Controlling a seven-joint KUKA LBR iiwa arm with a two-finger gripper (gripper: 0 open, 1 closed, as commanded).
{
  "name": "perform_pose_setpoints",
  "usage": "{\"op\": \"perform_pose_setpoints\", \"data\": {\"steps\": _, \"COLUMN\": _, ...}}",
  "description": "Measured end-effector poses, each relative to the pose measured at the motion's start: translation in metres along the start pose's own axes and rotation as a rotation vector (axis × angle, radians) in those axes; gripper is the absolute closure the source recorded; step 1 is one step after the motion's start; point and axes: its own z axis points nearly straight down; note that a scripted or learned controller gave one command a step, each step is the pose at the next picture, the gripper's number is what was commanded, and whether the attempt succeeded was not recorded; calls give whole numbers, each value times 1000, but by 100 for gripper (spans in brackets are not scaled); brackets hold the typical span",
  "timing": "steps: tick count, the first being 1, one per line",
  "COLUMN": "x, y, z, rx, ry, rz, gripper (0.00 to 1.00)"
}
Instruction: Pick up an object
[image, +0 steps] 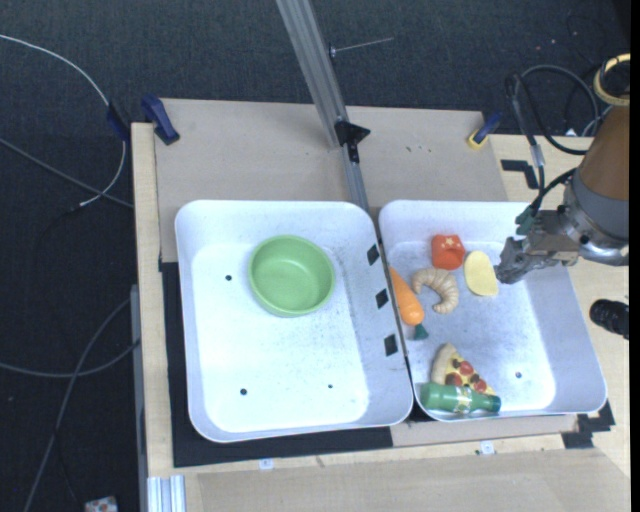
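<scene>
The right bin holds several toy foods: a red pepper, a yellow piece, a tan croissant, an orange carrot, a pizza slice and a green bottle. My gripper hangs over the bin's upper right part, just right of the yellow piece. Nothing shows between its fingers.
A green bowl sits in the left bin. A metal pole slants down to the divider between the bins. Clamps sit at the bench's back corners. Cables run along the right side.
</scene>
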Motion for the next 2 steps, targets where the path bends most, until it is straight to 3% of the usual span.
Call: {"op": "perform_pose_setpoints", "data": {"steps": 2, "x": 121, "y": 28, "z": 15, "rx": 4, "ry": 1, "rz": 0, "gripper": 100}}
